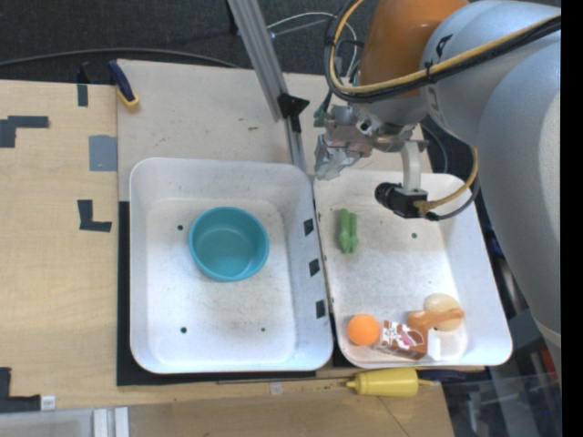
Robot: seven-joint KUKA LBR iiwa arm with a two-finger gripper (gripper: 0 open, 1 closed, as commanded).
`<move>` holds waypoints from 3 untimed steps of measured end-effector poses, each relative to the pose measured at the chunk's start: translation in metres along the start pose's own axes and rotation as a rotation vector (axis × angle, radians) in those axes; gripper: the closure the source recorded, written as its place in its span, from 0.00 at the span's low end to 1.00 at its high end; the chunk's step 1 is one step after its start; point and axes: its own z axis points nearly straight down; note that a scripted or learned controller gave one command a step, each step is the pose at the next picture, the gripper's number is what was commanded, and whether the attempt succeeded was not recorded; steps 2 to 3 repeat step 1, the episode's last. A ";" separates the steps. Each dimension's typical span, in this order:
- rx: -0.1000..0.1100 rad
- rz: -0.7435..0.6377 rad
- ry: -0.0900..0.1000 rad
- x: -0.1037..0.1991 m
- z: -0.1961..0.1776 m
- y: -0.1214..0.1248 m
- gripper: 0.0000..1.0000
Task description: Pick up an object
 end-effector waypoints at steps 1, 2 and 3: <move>0.002 0.001 0.000 0.048 0.015 -0.021 1.00; 0.002 0.001 0.000 0.048 0.015 -0.021 1.00; 0.002 0.001 0.000 0.048 0.015 -0.021 1.00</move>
